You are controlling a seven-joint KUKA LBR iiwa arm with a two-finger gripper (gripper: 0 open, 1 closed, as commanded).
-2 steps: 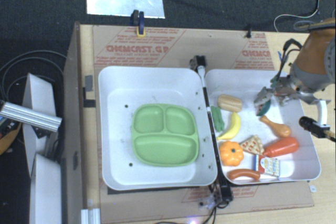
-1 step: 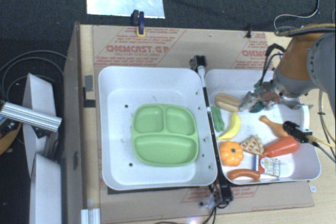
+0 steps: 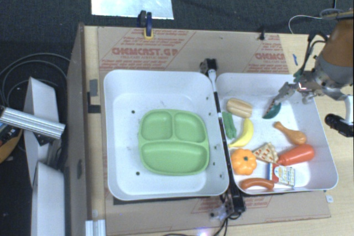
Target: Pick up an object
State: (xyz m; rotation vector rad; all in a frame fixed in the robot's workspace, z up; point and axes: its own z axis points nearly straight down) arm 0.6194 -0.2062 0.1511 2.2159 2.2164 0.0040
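A dark teal object (image 3: 272, 111) is hanging between the fingers of the gripper (image 3: 278, 102), lifted a little above the floor of the right bin (image 3: 318, 135) — so the pick is looking mostly done, only the raise left. Below it, the drumstick (image 3: 291, 133) and carrot (image 3: 296, 155) are lying untouched — the bread roll (image 3: 239, 107) too, to its left.

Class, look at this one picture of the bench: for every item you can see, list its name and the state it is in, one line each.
gripper: over the right bin, a teal object between its fingers
teal object: held, tip low
green plate: flat in left bin
banana: lying in right bin
pumpkin: upright
carrot: lying
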